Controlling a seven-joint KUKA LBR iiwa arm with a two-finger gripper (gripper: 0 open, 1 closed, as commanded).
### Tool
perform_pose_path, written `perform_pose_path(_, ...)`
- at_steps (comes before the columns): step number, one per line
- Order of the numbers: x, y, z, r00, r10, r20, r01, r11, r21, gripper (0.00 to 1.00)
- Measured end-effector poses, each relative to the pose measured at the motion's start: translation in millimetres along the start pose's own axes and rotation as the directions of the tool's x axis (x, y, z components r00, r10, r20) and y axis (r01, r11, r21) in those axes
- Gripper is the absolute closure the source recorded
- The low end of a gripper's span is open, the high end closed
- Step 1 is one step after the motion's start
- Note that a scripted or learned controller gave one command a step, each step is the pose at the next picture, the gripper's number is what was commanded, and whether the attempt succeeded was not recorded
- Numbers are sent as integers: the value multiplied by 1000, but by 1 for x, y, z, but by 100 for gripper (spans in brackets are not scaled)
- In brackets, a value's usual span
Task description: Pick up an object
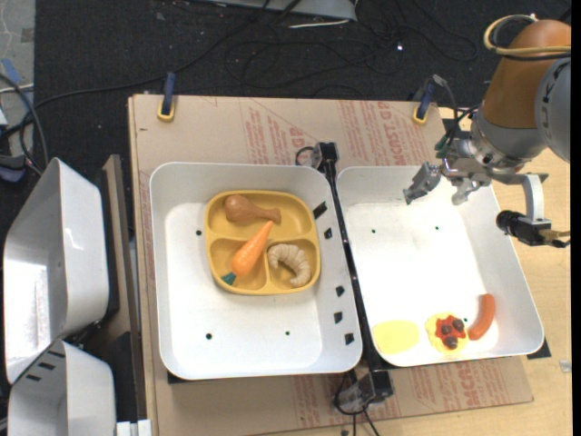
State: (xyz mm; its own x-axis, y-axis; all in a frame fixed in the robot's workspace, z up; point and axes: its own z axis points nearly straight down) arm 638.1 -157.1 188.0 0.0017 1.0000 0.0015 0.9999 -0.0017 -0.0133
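Tool (442, 185) hovers, fingers spread and empty, over the right bin (410, 243)
Sausage (482, 317) lies at that bin's near right corner, well apart; carrot (252, 250) rests in yellow plate (222, 269), left bin

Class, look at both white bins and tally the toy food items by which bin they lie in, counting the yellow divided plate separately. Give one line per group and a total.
Left bin foods: 3 – drumstick, carrot, shrimp
Right bin foods: 3 – yellow disc, small pizza, sausage
Divided plate: 1
Total: 7
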Motion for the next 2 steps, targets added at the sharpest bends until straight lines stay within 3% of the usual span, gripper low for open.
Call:
perform_pose_path(1, 0, 3, -8, 1000, -2, 2, 2, 1000, -14, 0)
perform_pose_path(2, 6, 9, 53, 1000, -6, 1, 6, 1000, -9, 0)
